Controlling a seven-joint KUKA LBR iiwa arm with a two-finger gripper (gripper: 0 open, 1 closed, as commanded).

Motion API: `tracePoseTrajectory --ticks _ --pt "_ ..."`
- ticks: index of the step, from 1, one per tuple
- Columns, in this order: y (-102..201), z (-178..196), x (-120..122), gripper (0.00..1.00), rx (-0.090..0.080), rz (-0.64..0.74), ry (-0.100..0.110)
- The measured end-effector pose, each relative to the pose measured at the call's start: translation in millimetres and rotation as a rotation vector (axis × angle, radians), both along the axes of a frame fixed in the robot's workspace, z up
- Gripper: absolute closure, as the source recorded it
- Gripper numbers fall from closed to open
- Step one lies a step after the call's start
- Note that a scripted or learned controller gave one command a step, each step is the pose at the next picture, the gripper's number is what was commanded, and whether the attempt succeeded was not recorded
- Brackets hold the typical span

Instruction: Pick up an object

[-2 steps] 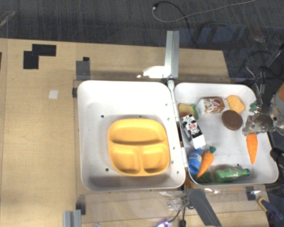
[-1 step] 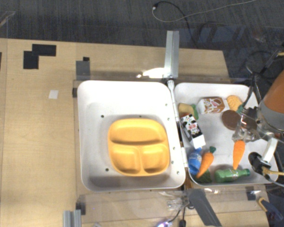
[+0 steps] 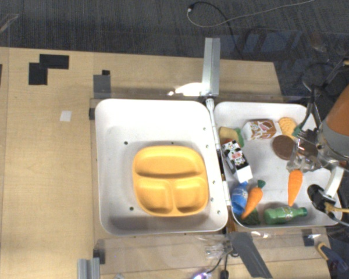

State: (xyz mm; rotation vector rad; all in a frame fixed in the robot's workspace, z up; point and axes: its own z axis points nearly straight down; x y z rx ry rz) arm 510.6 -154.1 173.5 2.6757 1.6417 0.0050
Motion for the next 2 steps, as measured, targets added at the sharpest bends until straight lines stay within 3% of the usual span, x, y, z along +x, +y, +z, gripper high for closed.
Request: tracePoseTrajectory --ticks 1,2 --pt "-6 -84 10 1.0 -0.002 -0.029 -0.008" --pt "44 17 -23 1.0 0.0 0.128 0.0"
